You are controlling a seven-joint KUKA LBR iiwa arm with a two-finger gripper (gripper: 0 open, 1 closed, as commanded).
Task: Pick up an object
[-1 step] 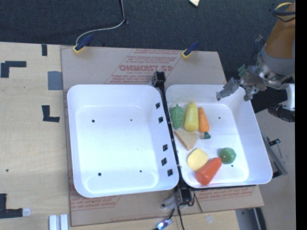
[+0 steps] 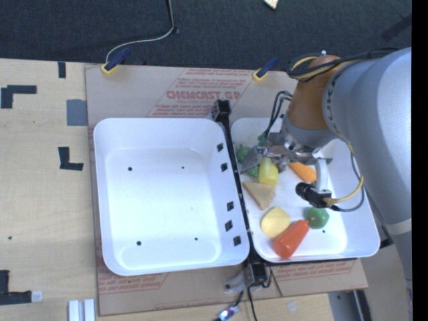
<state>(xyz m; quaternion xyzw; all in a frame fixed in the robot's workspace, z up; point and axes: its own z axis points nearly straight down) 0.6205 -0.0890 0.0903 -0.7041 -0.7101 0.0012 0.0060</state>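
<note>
gripper [image 2: 269, 154] over yellow piece [image 2: 268, 172], its long axis upright

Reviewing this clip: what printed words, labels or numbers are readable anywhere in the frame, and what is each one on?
"CHEMCAST GP", or close to it, in red repeating print on the brown protective sheet under the bins; the letters are blurred, so the reading is uncertain.
The smaller red lines beside it are too blurred to read.
Nothing readable on the white bins or the arm.
</note>
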